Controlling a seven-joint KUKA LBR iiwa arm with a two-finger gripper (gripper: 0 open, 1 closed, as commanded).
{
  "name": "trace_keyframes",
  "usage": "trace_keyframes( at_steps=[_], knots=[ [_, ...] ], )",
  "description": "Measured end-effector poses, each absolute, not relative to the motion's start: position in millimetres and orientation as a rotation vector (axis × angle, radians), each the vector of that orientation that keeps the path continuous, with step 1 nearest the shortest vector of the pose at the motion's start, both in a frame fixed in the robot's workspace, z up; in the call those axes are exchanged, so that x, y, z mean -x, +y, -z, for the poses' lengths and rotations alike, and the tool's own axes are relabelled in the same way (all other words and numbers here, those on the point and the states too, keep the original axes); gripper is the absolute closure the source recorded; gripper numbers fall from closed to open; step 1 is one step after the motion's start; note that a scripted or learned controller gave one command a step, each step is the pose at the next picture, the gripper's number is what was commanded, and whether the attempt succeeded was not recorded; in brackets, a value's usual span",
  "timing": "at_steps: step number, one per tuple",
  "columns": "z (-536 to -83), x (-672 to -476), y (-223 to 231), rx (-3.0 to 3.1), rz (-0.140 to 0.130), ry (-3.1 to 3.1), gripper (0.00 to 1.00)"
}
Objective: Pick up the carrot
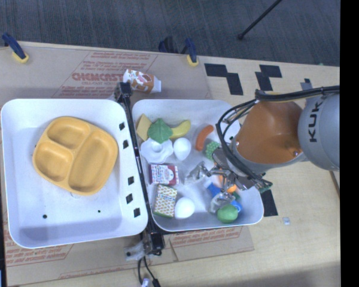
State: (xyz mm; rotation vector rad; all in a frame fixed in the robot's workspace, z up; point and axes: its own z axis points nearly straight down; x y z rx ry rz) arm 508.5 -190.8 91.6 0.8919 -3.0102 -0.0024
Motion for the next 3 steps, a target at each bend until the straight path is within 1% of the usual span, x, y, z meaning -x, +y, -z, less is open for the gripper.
trace_keyframes(
  at_steps=[1, 2, 3],
  knots=[
    [-92, -508.4, -209, -0.777, -0.001, -3.048, 0.00],
    [-91, -498.3, -211, -0.348, 0.002, -3.119, 0.00],
    [-92, -506.8, -211, 0.065, 0.000, -3.142, 0.00]
  ],
)
